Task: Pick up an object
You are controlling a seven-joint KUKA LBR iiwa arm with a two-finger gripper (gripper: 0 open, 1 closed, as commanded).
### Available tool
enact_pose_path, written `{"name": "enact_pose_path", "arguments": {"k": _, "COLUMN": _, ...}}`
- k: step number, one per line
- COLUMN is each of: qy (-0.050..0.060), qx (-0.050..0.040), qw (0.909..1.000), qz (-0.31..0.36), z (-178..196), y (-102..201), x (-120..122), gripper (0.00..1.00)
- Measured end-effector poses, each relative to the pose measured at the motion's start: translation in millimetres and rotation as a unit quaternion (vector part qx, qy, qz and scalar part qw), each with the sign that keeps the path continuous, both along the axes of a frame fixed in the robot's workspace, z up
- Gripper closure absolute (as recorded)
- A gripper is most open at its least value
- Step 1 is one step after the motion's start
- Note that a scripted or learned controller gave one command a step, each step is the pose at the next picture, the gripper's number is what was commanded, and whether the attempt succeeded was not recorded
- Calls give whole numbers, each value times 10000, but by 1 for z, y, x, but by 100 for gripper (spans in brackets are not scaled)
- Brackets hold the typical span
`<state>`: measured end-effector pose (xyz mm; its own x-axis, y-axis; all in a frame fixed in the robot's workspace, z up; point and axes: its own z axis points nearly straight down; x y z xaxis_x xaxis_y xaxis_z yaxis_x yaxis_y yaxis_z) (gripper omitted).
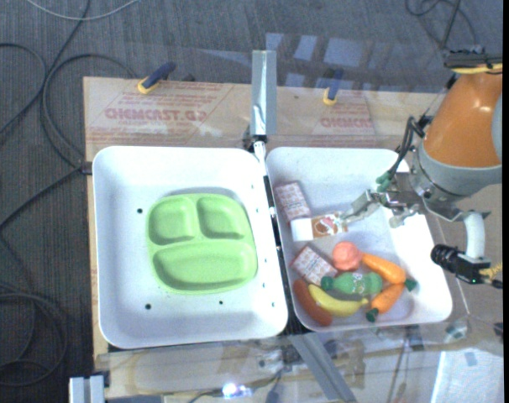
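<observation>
Toys heaped at right bin near edge: banana, carrots, tomato. Your easiest target: small carton, lying apart from heap. Come straight down, straddle its short side. Gripper low over bin, just right of carton; fingers look spread, nothing between. Arm leans in from right. Left bin holds green tray.

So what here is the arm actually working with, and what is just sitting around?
Part of the job:
- gripper, over the right bin
- small carton by its tip
- banana, carrots, tomato, snack packets

Just lying about:
- green divided tray in the left bin
- clamps on the board
- cables on the floor
</observation>
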<state>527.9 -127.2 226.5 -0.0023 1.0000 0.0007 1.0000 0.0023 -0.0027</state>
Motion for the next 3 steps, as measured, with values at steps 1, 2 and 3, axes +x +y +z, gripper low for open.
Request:
{"name": "enact_pose_path", "arguments": {"k": 1, "qy": -11, "qx": 1, "qw": 9987, "qz": 505, "z": -117, "y": -29, "x": -40, "gripper": 0}}
{"name": "enact_pose_path", "arguments": {"k": 2, "qy": -85, "qx": -17, "qw": 9953, "qz": 965, "z": -133, "y": -17, "x": 15, "gripper": 0}}
{"name": "enact_pose_path", "arguments": {"k": 3, "qy": -112, "qx": -37, "qw": 9949, "qz": 1001, "z": -132, "y": -24, "x": 94, "gripper": 0}}
